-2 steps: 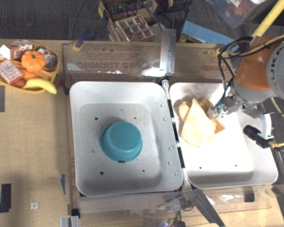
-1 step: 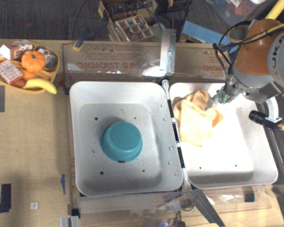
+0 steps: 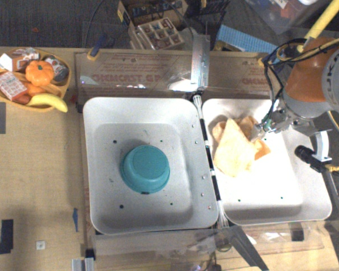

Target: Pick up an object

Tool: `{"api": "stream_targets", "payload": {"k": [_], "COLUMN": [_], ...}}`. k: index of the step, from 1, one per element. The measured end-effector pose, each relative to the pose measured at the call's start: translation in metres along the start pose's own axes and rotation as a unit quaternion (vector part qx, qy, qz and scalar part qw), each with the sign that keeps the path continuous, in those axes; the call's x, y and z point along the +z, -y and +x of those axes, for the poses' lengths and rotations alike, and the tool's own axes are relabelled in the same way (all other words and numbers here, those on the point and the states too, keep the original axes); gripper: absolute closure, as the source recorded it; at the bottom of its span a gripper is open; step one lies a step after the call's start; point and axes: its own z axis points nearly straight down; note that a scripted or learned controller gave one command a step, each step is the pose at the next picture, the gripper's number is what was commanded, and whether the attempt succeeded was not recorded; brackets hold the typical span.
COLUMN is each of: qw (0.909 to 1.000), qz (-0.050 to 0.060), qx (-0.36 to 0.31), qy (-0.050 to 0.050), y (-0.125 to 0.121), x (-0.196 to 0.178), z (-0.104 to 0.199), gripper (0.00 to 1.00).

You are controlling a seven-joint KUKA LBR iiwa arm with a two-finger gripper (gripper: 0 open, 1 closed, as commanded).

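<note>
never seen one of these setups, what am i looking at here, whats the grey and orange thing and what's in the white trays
This is one camera fixed above a bench, looking down at a slant. The grey and orange thing is a robot arm reaching in from the right. Its gripper sits low over the right bin, at the edge of a pale yellow cloth-like object with an orange piece beside it. I cannot tell whether it holds anything. The left bin has a teal bowl lying upside down. At the upper left, a small basket holds a toy pumpkin, a banana and small boxes.
</note>
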Motion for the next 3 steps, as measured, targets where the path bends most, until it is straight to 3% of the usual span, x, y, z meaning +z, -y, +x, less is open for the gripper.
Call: {"api": "stream_targets", "payload": {"k": [1,2,3], "qw": [0.9998,0.9973,0.9985], "qz": [-0.006,-0.002,0.000], "qx": [-0.017,-0.073,-0.055], "qy": [0.004,0.002,0.000], "y": [0.013,-0.001,0.018], "x": [0.021,-0.006,0.000], "z": [0.006,0.005,0.003], "gripper": [0.00,0.00,0.00]}}
